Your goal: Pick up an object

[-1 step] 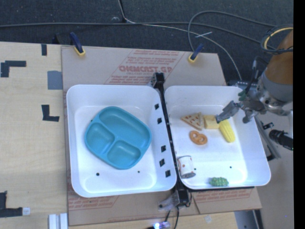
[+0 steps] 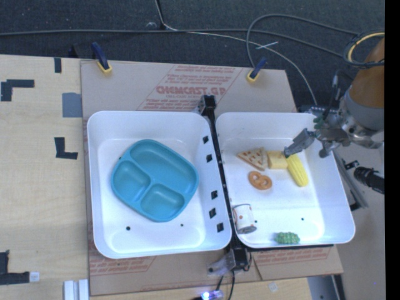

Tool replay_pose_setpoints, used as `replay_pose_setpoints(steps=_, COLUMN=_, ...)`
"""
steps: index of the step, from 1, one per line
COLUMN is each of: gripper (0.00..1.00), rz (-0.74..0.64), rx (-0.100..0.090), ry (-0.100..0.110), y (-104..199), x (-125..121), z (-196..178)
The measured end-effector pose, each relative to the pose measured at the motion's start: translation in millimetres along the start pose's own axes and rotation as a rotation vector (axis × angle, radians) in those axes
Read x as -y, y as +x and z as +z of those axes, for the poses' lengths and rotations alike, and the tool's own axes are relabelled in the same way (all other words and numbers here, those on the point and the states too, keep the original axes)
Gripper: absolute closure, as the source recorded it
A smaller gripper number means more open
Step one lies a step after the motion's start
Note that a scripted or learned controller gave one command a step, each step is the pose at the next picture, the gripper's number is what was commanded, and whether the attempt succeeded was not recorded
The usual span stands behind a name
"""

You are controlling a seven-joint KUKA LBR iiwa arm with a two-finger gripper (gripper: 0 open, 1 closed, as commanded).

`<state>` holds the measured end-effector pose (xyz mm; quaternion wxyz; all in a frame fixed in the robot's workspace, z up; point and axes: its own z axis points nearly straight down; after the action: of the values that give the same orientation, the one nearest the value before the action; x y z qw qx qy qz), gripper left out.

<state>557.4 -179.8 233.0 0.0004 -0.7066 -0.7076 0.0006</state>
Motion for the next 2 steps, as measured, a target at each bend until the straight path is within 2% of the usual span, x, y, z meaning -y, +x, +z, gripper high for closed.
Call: replay_pose_setpoints(steps=2, gripper=0.0, rz=0.0, rx=-0.001, ry=0.005, y=2, x=-1, z=127)
